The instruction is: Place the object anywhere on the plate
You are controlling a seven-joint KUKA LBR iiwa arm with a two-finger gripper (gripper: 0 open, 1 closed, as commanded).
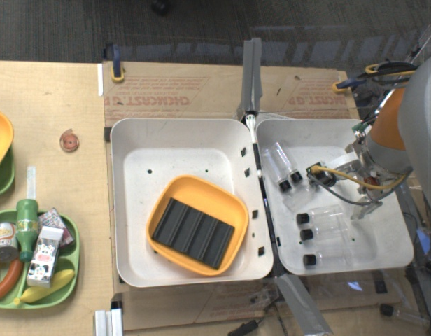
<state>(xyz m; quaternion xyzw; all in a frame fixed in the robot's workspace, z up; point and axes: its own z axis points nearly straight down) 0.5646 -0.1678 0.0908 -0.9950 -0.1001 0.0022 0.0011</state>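
Dark floor (201, 19) (chair castors (159, 5), perhaps); pale wooden bench (47, 103).

Two bins are set side by side on a cardboard sheet (180, 93), L bin (138, 180) touching R bin (383, 250) along the mid divide. A plate (191, 187) is laid in the L bin, toward its front-R corner. A ridged slab (194, 233) is laid flat on the plate, w/in its rim. Capped vials (280, 161) are scattered in the R bin's L half: two at the rear, three nearer the front. L of the bins, a compartment tray (67, 280) is placed at the bench's front; a bottle (26, 226), a carton (42, 254) & a can (2, 236) are held in it. A small round item (70, 141) is set behind the tray, apart from it.
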